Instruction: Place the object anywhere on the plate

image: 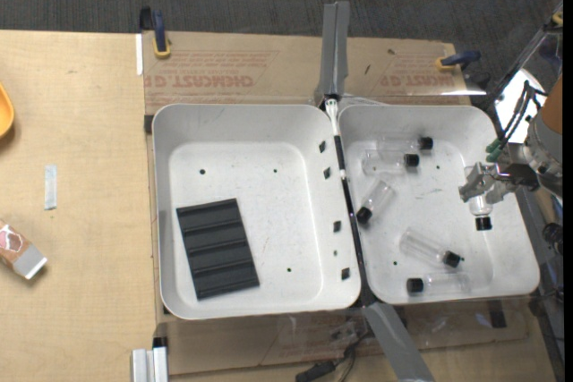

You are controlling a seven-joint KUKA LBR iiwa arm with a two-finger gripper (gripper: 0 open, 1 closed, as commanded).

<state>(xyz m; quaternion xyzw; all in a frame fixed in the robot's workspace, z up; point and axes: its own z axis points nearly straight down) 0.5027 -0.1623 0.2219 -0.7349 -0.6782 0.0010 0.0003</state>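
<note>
Clear vial (482,215) sits right under the gripper (474,190) at 3 o'clock, can't tell if it's pinched, so I'd lift slowly before swinging to the black plate (217,248) at 8.

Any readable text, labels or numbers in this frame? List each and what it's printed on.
Red print on the cardboard sheet behind the bins: appears upside down or mirrored, possibly "CHEMCAST GP", uncertain.
Fainter red print on the cardboard near the right bin: too blurred to read.
Nothing readable elsewhere.

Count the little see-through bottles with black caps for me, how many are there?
6, maybe more hidden under the gripper. All in the right bin: two at the back, one left, two front, one at the gripper.
</note>
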